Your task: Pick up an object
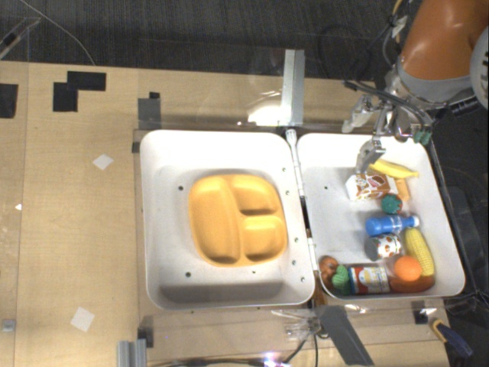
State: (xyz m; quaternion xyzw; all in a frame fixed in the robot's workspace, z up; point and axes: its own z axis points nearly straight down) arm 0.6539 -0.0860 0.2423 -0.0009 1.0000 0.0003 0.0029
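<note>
My gripper hangs over the far part of the right bin, just above a white and brown snack packet and beside a yellow banana. Nothing is seen held in it. Below these lie a green ball, a blue bottle, a small printed can, a corn cob, an orange and a red-labelled bottle. A brown piece and a green piece sit in the near left corner.
The left bin holds a yellow divided tray in its middle. A metal post stands behind the wall between the bins. The arm's orange band looms at the upper right.
</note>
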